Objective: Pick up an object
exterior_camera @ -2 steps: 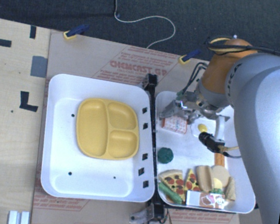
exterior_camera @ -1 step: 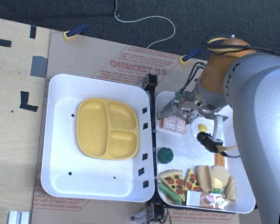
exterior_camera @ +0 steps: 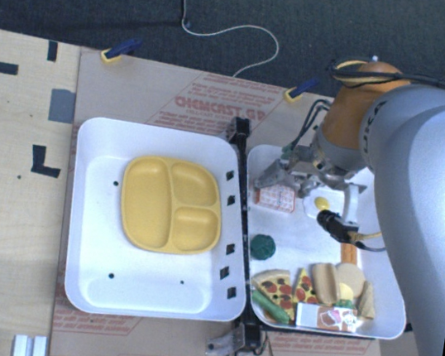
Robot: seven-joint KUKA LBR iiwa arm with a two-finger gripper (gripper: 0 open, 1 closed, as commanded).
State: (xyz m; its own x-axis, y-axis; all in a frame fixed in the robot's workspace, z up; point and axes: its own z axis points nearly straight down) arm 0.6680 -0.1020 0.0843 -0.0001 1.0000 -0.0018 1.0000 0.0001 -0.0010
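While legible, cardboard (exterior_camera: 216, 109) reads "CHEMCAST".

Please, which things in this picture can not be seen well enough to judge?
- Claw: in the camera view it is small and dark against the right bin; whether its fingers are open or shut cannot be told.
- Red-and-white item: just below the claw; contact cannot be judged.
- Toy food pile: pieces overlap, so single shapes are unclear.
- Right bin's far corner: hidden by the arm.

Divided plate (exterior_camera: 172, 205) in left bin (exterior_camera: 86, 218), toy food (exterior_camera: 313, 292) in right bin (exterior_camera: 389, 313)
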